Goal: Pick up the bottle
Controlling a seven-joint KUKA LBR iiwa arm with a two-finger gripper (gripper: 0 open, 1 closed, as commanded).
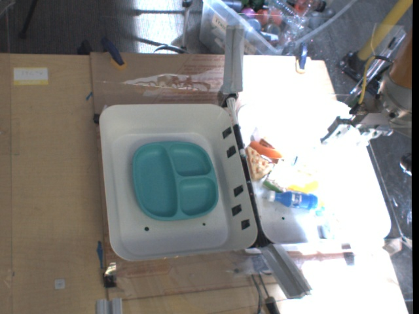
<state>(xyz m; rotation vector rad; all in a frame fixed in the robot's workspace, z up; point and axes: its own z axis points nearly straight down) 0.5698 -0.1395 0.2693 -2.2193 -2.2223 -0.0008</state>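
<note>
A small blue bottle [296, 200] with a pale label lies on its side in the right bin [353, 195], near the bin's front left. My gripper [335, 130] hangs over the right bin's far right part, well up and to the right of the bottle and apart from it. Nothing shows held in it. Strong glare washes out much of this bin.
Beside the bottle lie a yellow item [302, 184], a waffle-patterned piece [258, 167] and an orange piece [266, 149]. The left bin [118, 227] holds a teal divided plate [175, 179]. A clear tub of clutter [275, 8] stands behind the bins.
</note>
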